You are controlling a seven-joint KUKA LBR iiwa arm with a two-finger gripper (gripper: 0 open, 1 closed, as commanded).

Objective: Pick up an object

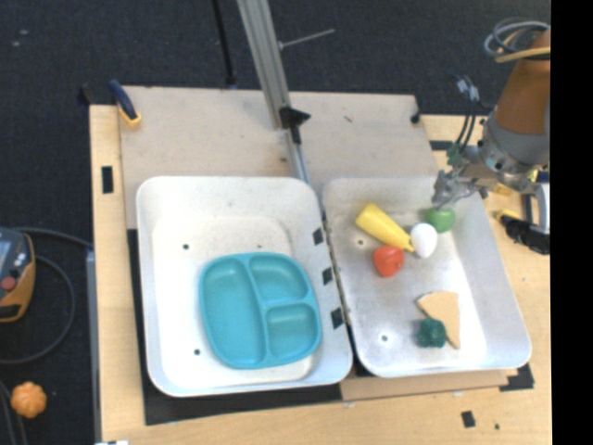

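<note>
- Camera view: gripper poised at the right bin's far edge; finger state can't be told.
- Green object lies just below it, touching the white ball; the likeliest target, nearest to the gripper.

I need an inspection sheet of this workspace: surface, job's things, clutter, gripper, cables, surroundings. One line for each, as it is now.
Surface: wooden bench bearing left bin and right bin.
Job's things: right bin holds yellow piece, white ball, red piece, green piece, tan wedge, dark green piece.
Clutter: teal divided plate in left bin.
Gripper: gripper over right bin's far edge, beside green piece; grasp unclear.
Cables: cables above arm.
Surroundings: dark floor; orange ball at lower left; metal post.
</note>
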